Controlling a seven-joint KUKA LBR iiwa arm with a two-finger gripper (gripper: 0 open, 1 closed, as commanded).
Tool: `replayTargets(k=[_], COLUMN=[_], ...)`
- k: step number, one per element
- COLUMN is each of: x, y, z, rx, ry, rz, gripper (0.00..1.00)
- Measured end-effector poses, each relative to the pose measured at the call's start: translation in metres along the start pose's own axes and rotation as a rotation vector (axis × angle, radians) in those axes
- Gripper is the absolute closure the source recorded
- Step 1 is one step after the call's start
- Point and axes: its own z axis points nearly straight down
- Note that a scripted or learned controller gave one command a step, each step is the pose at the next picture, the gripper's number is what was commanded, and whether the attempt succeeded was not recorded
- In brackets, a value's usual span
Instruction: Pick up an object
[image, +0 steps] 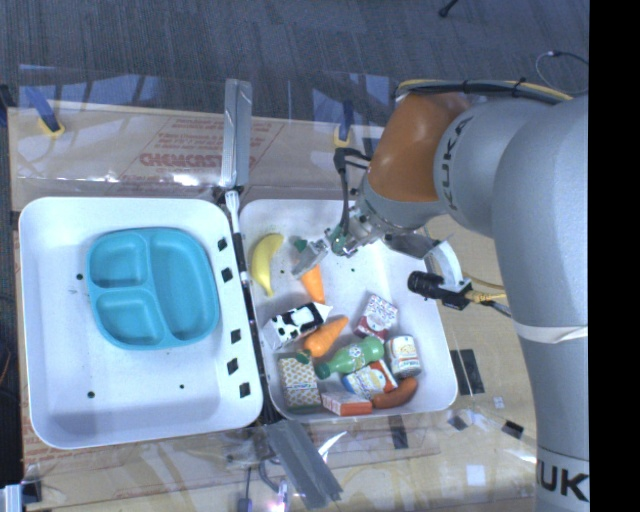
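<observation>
My gripper (312, 252) hangs low over the upper part of the right bin (434, 330), reaching in from the orange-banded wrist (415, 150). Just left of it lies a yellow banana (262, 262). An orange carrot piece (313, 285) sits directly below the gripper tip, and I cannot tell whether they touch. Lower in the bin is a heap: a black-and-white cow-print carton (297, 323), a second carrot (326, 336), a green bottle (353, 357), a red-and-white carton (378, 314) and a small can (404, 355).
The left bin (60, 390) holds a blue divided plate (153, 286). A cracker box (298, 381), an orange pack (346, 404) and a brown sausage (397, 394) crowd the right bin's front wall. The grey arm (530, 200) covers the bin's right rim.
</observation>
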Motion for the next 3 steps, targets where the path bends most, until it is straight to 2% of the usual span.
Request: replayTargets(k=[1,2,3], x=[-0.005,-0.005,0.031], y=[-0.019,-0.018,0.049], z=[0.048,0.037,-0.095], rx=[-0.001,-0.001,-0.004], ry=[0.0,-0.001,-0.003], rz=[-0.012,-0.016,-0.04], gripper=[0.0,1.0,1.0])
